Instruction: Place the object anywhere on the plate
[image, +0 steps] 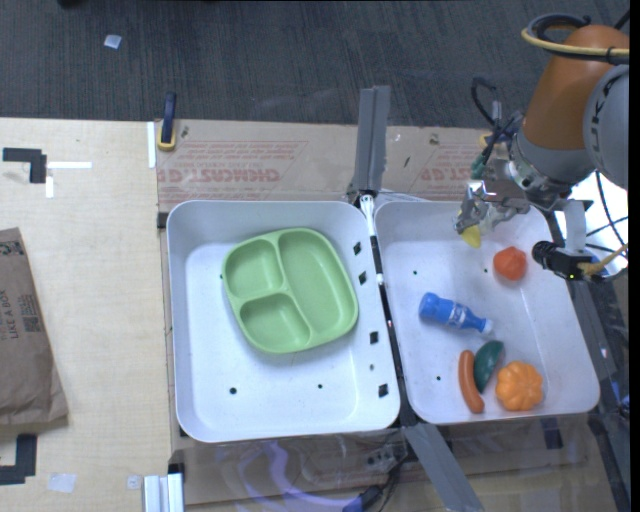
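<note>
Tool sits over the right bin's far corner, a small yellow object at its tip; can't tell if it's actually clamped. Plate is well off to the tool's side, in the other bin. Lift clear before crossing the divider.

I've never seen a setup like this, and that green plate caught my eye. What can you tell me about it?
The green plate is a pale green divided plate, plastic by the look of it, with rounded corners and three compartments: one long, two smaller. It lies flat and slightly turned in the left white bin, toward its upper middle. Nothing rests on it. The gripper is over the other bin.
</note>
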